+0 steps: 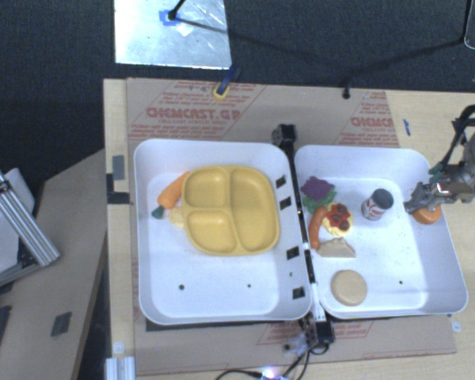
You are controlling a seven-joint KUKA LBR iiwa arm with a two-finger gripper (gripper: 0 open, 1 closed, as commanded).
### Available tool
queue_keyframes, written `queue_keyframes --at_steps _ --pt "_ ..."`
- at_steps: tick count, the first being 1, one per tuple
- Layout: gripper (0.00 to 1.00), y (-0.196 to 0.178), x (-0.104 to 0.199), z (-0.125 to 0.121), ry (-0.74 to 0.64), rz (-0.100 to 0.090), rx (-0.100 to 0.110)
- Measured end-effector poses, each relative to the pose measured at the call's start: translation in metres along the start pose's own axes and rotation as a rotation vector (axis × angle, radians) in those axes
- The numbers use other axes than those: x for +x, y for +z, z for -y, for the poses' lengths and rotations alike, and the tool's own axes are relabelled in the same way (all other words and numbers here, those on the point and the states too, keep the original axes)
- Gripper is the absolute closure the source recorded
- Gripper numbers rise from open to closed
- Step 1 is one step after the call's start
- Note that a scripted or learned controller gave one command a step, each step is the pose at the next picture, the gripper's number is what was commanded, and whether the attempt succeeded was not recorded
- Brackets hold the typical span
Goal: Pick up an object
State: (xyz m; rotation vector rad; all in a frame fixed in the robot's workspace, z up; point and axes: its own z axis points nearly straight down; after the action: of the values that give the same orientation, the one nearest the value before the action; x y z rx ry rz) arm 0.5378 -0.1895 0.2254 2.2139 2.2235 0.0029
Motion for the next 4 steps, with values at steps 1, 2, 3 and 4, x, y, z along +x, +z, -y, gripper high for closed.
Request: queue_keyframes --at_steps 1,2,3,4 --pt "1.0 0.008 0.037 -0.037 -0.005 -0.002 0.0" --pt "1.0 -0.004 0.087 -0.063 -0.006 -0.002 -0.001" --pt "1.0 0.006 0.126 -0.106 -0.004 -0.001 0.0" --pt "1.0 0.003 0.116 -0.087 0.004 0.0 0.003"
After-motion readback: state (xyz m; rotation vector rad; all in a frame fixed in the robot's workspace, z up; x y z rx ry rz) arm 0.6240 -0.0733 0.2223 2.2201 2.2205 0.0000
